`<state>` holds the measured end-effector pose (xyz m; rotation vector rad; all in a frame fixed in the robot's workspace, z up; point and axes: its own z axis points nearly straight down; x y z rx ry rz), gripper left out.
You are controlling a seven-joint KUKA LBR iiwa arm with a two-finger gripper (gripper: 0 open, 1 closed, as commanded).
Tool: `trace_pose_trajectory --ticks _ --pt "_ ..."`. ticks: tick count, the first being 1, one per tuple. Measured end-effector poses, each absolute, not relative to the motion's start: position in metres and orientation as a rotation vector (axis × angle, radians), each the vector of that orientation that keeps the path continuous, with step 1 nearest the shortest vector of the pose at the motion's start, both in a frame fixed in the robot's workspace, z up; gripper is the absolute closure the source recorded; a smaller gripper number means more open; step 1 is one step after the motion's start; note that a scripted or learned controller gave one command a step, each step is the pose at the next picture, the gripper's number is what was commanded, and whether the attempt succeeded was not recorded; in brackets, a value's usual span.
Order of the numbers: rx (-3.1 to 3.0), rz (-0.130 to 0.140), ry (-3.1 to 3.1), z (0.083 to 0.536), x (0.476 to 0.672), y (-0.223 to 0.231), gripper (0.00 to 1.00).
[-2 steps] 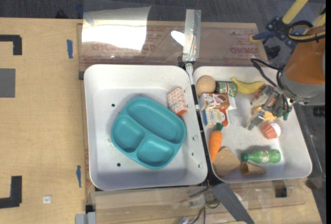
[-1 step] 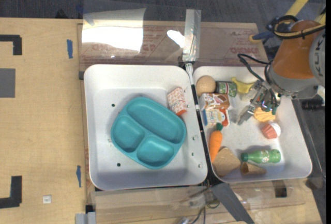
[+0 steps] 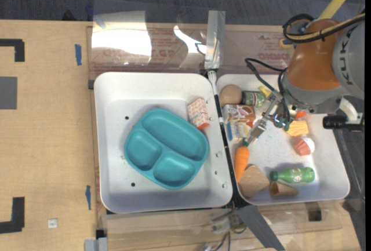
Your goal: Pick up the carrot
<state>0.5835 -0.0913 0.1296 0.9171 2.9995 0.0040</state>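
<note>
Camera view, operator: look first at the pincer (image 3: 262, 123), which hangs over the right bin (image 3: 324, 171) just above and to the right of the carrot's green top. You can see its two thin fingers (image 3: 257, 128) slanting down and to the left, but whether they are spread or pressed together you cannot tell at this size; nothing shows between them. The carrot (image 3: 241, 162) lies on the bin floor against the left wall, orange body pointing down, green stub up, apart from the fingertips. Take the carrot as your landmark. Just below it and touching its lower end sits a tan wedge of bread (image 3: 253, 181). To the right of that lie a small brown cone (image 3: 282, 189) and a green bottle (image 3: 293, 175) on its side. Up and to the right of the carrot you see a red-and-white piece (image 3: 304, 146) and a yellow-orange block (image 3: 298, 127). Above the carrot sits a printed packet (image 3: 237, 115), and above that a brown round item (image 3: 231, 94) beside a small can (image 3: 252, 98). Left of the carrot, across the divider, the left bin (image 3: 116, 93) holds a teal divided plate (image 3: 167, 147) and a small carton (image 3: 199, 112). Right of and above the carrot, the arm's orange band (image 3: 313, 58) rises over the bin's far corner.
</note>
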Motion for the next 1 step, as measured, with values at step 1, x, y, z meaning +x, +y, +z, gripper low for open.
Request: trace_pose_trajectory --ticks 1 --pt "0.787 0.002 3.029 0.0893 0.5302 -0.0955 0.0"
